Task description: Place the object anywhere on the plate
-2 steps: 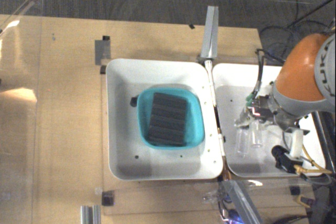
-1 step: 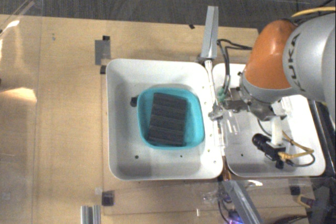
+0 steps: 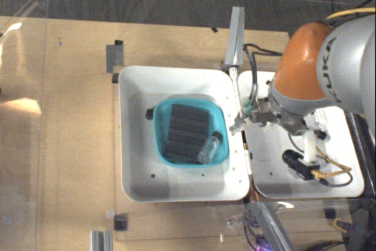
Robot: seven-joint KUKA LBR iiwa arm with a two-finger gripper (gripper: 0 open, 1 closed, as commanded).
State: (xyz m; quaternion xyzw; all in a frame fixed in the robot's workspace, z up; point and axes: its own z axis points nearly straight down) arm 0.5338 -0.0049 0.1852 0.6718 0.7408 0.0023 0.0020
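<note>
Clear vial (image 3: 208, 149) lies on teal plate (image 3: 160, 126), at its lower-right corner, touching black ribbed block (image 3: 187, 132). Long axis slants toward plate's upper right. Gripper (image 3: 247, 117) hangs just right of plate; whether open or closed, cannot tell. Vial sits down-left of gripper.

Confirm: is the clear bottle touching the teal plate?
Touching. The camera view shows the clear bottle lying inside the teal plate, at its near right corner, against the dark ridged block.
</note>
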